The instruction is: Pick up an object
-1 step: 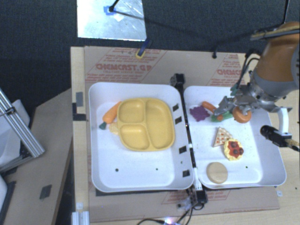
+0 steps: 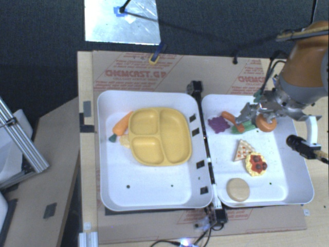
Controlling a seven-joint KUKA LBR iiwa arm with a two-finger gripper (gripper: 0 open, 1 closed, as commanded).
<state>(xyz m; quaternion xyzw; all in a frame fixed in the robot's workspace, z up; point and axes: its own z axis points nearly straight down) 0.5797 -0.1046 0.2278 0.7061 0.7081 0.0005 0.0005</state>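
Observation:
My gripper [image 2: 253, 113] hangs low over the far part of the right bin [image 2: 300, 185], reaching in from the right. Just under and beside it lie a small green piece [image 2: 239, 128], a red-orange piece [image 2: 227, 117] and a round orange fruit [image 2: 267, 123]. A purple toy [image 2: 218, 123] rests a little to their left. Nearer the front are a pizza slice [image 2: 243, 150], a pepperoni-topped piece [image 2: 256, 164] and a round tan biscuit [image 2: 238, 189]. I see nothing clearly held by the gripper.
The left bin [image 2: 110, 189] holds a yellow divided plate [image 2: 157, 136] with a carrot [image 2: 122, 123] against its left edge. A black hinge strip [image 2: 203, 138] runs between the bins. A dark cable part [image 2: 303, 145] juts over the right bin's right rim.

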